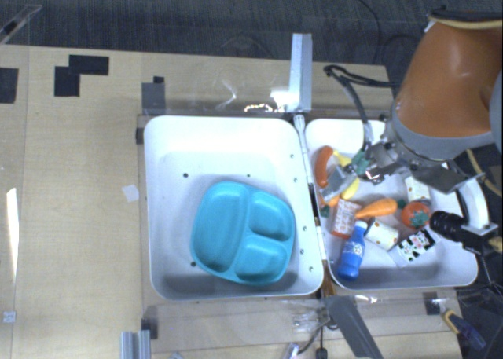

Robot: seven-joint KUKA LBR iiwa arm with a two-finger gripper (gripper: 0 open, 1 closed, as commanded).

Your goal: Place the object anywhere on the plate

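One plate (244,231), two bins (165,192), one tool (369,163).

The light is even and bright from above; the white bins (236,133) look slightly overexposed; small glare sits on the clear film (251,102) behind them; shadows are soft; the whole picture is a little blurry.
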